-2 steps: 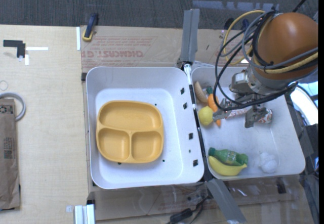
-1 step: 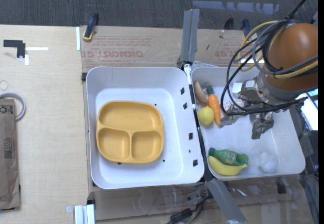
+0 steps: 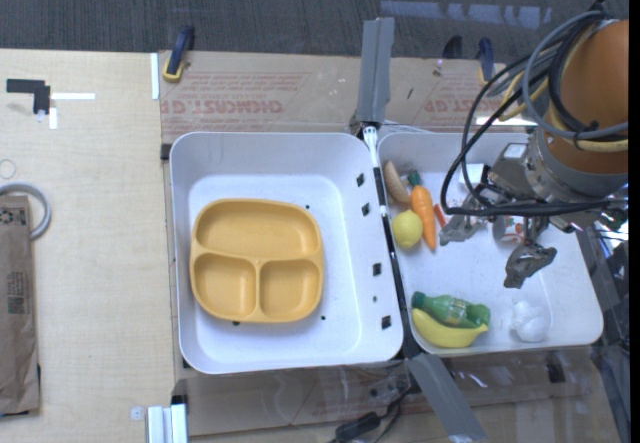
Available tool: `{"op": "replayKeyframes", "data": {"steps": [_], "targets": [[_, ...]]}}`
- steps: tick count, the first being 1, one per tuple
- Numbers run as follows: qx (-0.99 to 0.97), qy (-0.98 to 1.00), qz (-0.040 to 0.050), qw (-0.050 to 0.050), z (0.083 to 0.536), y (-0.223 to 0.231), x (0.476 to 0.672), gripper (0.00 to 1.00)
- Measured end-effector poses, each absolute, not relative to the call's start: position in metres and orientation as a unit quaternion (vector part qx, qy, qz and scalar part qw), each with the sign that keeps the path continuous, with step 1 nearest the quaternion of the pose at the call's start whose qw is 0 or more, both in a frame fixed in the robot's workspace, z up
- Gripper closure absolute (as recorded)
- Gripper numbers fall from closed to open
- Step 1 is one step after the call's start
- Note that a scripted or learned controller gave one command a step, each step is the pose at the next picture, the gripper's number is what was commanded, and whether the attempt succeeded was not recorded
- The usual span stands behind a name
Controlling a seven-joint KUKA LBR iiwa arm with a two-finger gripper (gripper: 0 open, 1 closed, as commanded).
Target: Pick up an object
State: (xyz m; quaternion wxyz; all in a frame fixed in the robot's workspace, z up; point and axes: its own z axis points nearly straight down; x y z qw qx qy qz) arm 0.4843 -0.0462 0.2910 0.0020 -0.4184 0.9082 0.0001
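My gripper [image 3: 491,246] hangs over the middle of the right bin [image 3: 575,331], open, with bare bin floor between its fingers [image 3: 457,228]. Left of it lie an orange carrot [image 3: 425,214], a yellow lemon [image 3: 407,229] and a brown oblong piece [image 3: 397,185]. Along the bin's front edge rest a yellow banana [image 3: 447,333] and a green item [image 3: 455,309] on top of it. A white lump [image 3: 529,322] sits at the front right, just below the right finger. The wrist hides a small orange-red object behind the gripper.
The left bin [image 3: 190,231] holds a yellow divided plate [image 3: 257,259]. Black cables loop from the arm over the right bin's back edge. A brown paper bag [image 3: 15,301] lies on the bench at far left.
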Motion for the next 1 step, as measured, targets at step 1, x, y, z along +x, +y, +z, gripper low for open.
{"op": "replayKeyframes", "data": {"steps": [1], "targets": [[-0.418,0.909,0.0002,0.004,0.2998,-0.0456,0.4859,1.0]]}}
